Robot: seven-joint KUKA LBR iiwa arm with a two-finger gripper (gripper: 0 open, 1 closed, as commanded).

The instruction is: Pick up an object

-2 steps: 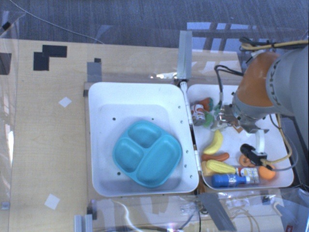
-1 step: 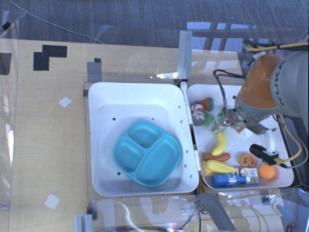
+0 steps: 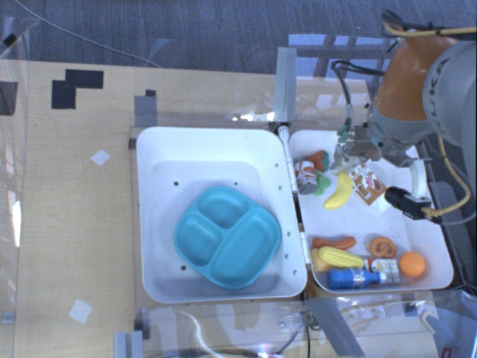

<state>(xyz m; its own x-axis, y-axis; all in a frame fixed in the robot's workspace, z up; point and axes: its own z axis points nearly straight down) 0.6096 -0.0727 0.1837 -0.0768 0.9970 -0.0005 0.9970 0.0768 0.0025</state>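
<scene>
Pale wooden bench fills most of what I see from where I stand, with grey carpet beyond it and two shallow white plastic bins side by side on top. From the right comes the grey arm with its orange band, bending down over the far end of the right bin. Its gripper hangs low there, just above the toys; I cannot tell how it is set, since the wrist hides that part.

Just beside and below the gripper lies one yellow toy banana, its long axis running from the far right down toward the near left, the upper tip closest to the gripper. Touching its right side is one small red-and-white printed packet. To the left sit one small red-and-white can, one red-orange round piece and one little green piece, bunched against the bin's left wall.

Well apart, at the near end of the same bin, I count five more things: one red toy sausage, one yellow corn-like piece, one blue bottle lying on its side, one brown pretzel-like ring and one orange ball.

Over in the left bin rests one teal plastic divided plate with three compartments.
</scene>
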